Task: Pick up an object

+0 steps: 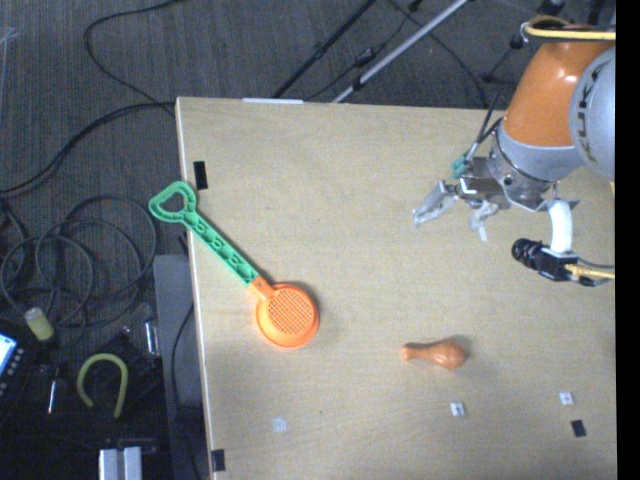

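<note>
The two-finger metal claw (pixel 455 208) sits in the upper right of the frame, at the end of the grey arm with the orange band (pixel 560 98), which enters from the right edge. We read its pale fingers (pixel 432 209) as spread apart, pointing left and slightly down, with nothing between them; the second finger (pixel 483 222) angles downward just beside the wrist. We see the claw over bare tan surface (pixel 350 168), well apart from both loose objects. A black cylindrical fitting with a yellow cable (pixel 545 258) hangs just below the wrist, toward the right edge. The orange plastic drumstick-shaped toy (pixel 436 353) lies on the surface in the lower right-centre of the frame, below the claw, its thin end pointing left and its bulbous end to the right. Further left, near the middle-left of the frame, we note a toy sieve with an orange round mesh head and a long green perforated handle (pixel 240 266); the handle runs diagonally up-left, and its looped end reaches just past the left edge of the surface. The head rests flat on the surface, well apart from the drumstick. Small square markers (pixel 457 408) dot the lower part of the surface. Off the surface at the left, dark cables (pixel 60 258) coil on the grey carpet, with a yellow-green curved piece (pixel 102 378) in the lower left corner.
</note>
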